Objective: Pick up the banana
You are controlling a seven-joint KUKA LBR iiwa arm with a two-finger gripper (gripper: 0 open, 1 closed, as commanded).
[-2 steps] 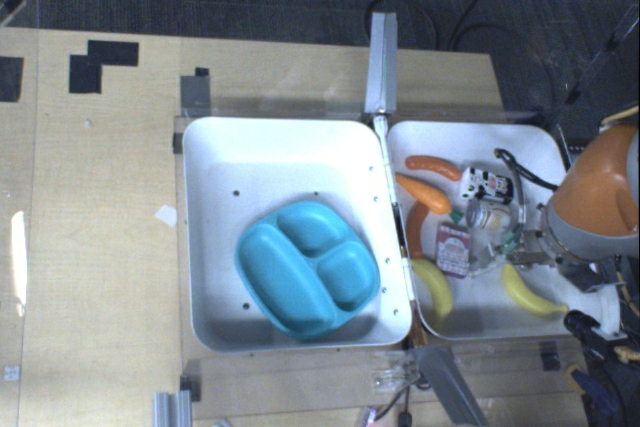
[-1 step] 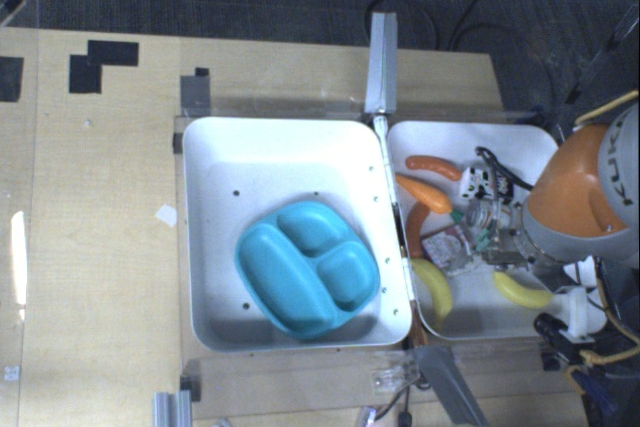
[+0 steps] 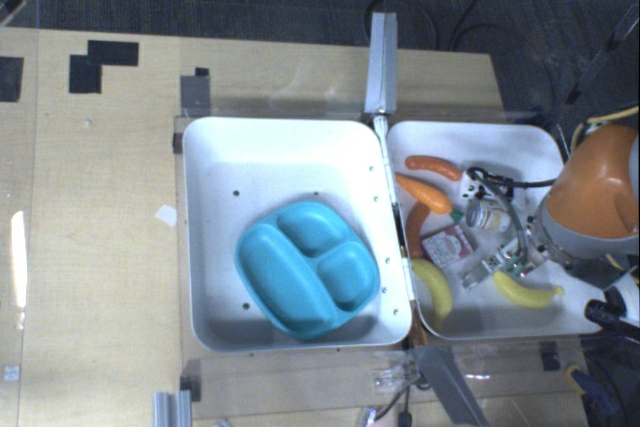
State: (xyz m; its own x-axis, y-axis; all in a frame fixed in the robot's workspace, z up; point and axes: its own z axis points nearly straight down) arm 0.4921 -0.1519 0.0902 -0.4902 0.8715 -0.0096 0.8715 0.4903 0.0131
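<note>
Two white bins, one blue divided plate, two bananas, two orange carrots, one packet

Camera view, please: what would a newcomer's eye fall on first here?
The bright blue divided tray in the left bin stands out most. Next comes the orange band of the arm over the right bin, where two yellow bananas lie near the front amid orange and red items.

My one fixed camera above the bench, looking down at a slant, both white bins side by side mid-frame, dark floor at the far edge, arm entering from the right
</note>
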